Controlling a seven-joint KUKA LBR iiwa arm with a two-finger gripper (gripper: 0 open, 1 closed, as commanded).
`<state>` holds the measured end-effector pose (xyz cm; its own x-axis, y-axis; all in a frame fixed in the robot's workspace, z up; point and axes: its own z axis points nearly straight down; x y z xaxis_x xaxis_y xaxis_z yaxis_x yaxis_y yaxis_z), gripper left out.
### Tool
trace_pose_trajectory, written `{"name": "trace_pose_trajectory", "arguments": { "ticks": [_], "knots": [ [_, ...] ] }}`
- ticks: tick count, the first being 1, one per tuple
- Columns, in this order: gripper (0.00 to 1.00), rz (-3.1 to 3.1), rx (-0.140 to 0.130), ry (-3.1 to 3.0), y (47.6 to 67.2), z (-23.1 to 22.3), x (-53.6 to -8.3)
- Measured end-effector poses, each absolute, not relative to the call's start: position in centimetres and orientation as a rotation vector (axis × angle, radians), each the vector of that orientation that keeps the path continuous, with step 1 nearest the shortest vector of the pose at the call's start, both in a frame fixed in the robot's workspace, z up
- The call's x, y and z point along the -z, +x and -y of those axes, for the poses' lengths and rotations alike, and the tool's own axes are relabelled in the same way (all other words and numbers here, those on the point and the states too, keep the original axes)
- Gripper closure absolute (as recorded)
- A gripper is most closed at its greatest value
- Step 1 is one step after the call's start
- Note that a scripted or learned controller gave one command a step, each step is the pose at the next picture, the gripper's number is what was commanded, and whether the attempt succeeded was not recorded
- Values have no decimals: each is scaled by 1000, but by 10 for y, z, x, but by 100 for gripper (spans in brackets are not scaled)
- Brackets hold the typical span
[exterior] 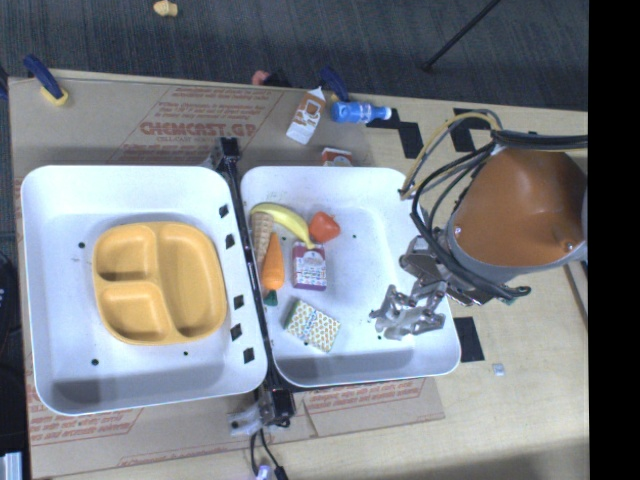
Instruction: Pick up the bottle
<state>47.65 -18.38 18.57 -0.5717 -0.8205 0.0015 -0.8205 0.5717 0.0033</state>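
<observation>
Reaching in from the right, the arm (515, 213) hangs its gripper (408, 313) low over the right bin's (355, 368) right-hand floor; whether it is open or closed I cannot tell, and nothing shows between its tips. The blue bottle (358, 113) lies on its side on the tabletop (520, 408) beyond the bins, well apart from the gripper. A banana (280, 218), carrot (272, 260), red carton (309, 266) and patterned packet (311, 325) lie in the right bin. The left bin (60, 368) holds a yellow divided tray (160, 280).
</observation>
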Motion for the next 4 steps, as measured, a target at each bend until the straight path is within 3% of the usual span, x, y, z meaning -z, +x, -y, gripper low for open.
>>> {"name": "trace_pose_trajectory", "arguments": {
  "ticks": [1, 2, 3, 4],
  "knots": [
    [100, 2894, 0, 1223, 477, 210, -192],
    [100, 2739, 0, 1540, 485, 210, -184],
    [100, 2898, 3, 1207, 477, 186, -192],
    [100, 2858, 0, 1305, 481, 210, -199]
  ]
}}
